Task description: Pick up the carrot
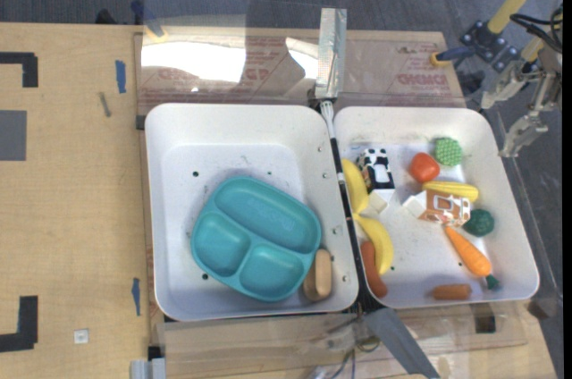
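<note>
The carrot (470, 253) is orange with a small green stub at its lower end. It lies slanted on the floor of the right bin (514, 189), near that bin's front right corner. Its upper end sits just below an orange-and-white box (445, 207) and a dark green round item (482, 222). A brown sausage (450, 291) lies just in front of it.
The right bin also holds two bananas (379, 244), a red tomato (424, 167), a light green vegetable (449, 151), a black-and-white toy (377, 168) and a reddish piece (372, 271). In the left bin (170, 145) are a teal divided plate (257, 236) and a bread roll (318, 274).
</note>
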{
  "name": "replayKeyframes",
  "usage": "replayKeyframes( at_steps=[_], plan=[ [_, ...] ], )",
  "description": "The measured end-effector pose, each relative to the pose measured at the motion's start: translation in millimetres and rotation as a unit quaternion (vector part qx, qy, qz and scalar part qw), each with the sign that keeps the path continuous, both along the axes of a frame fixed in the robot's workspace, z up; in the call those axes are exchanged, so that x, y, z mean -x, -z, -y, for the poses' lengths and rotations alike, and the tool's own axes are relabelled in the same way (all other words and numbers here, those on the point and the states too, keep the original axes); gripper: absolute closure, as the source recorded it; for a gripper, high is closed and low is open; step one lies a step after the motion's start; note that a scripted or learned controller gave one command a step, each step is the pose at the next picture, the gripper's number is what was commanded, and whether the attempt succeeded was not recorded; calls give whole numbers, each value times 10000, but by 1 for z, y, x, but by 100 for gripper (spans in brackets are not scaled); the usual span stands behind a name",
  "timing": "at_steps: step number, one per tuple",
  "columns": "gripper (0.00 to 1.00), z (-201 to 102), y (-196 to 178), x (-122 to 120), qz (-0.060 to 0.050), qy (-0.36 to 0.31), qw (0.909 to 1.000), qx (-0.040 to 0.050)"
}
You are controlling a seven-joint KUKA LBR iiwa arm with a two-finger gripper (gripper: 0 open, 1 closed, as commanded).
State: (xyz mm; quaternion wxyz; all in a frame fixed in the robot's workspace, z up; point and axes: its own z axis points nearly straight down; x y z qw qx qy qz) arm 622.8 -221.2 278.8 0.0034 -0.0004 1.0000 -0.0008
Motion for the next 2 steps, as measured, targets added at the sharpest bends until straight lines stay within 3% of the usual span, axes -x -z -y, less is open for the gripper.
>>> replayKeyframes(
  at_steps=[1,2],
  plan=[
    [0,-17,135,8,-62,906,9959,-24],
    [0,-30,192,71,-8,718,9974,-10]
  ],
)
